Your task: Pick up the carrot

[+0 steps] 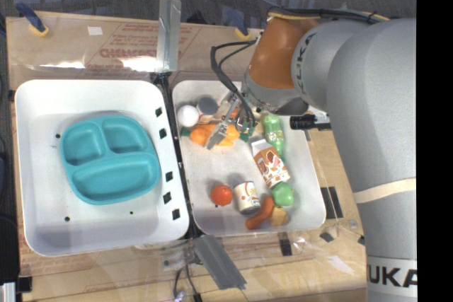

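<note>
Crowded right bin (311,180) below me — my gripper (225,125), spread I can't tell, sits over the carrot (202,136) beside the white egg (187,114) — I may nudge it aside.

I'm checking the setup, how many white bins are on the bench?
2. The left bin holds a teal divided plate. The right bin holds the toy food, with the arm over its far end; items under the arm may be hidden.

bins: 2, left (28,173) and right (315,201) | teal divided plate (110,159): 1 | white ball (187,114): 1 | tomato (221,195): 1 | small can (246,196): 1 | green bottle (273,132): 1 | carton (270,165): 1 | gripper (225,125): 1 | arm (354,88): 1
</note>
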`<state>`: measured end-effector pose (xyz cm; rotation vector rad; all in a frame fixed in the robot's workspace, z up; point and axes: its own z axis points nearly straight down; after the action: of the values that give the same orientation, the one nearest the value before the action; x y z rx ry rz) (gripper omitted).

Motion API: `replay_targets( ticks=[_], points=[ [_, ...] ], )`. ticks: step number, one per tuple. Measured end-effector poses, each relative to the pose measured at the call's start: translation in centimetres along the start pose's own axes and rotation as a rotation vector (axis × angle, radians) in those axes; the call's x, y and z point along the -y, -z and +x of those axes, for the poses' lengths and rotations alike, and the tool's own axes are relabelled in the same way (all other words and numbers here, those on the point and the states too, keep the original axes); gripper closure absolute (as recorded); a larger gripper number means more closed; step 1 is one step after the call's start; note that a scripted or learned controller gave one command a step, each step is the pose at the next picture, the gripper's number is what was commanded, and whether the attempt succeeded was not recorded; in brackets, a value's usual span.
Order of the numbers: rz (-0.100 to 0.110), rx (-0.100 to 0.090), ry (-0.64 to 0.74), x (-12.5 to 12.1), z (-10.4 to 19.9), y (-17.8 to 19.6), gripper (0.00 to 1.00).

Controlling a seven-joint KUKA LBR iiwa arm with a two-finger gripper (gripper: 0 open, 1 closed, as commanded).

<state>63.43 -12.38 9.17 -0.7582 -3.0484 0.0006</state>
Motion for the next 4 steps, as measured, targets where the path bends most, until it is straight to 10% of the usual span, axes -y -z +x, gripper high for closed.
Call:
replay_targets(
  ticks=[1, 2, 4],
  points=[
    [0.002, 0.000, 0.009, -0.2, 0.0, 1.0, 1.00],
    [-0.002, 0.006, 0.288, -3.4, 4.4, 10.3, 1.00],
    [-0.001, 0.005, 0.429, -3.0, 1.5, 13.1, 1.00]
  ],
)
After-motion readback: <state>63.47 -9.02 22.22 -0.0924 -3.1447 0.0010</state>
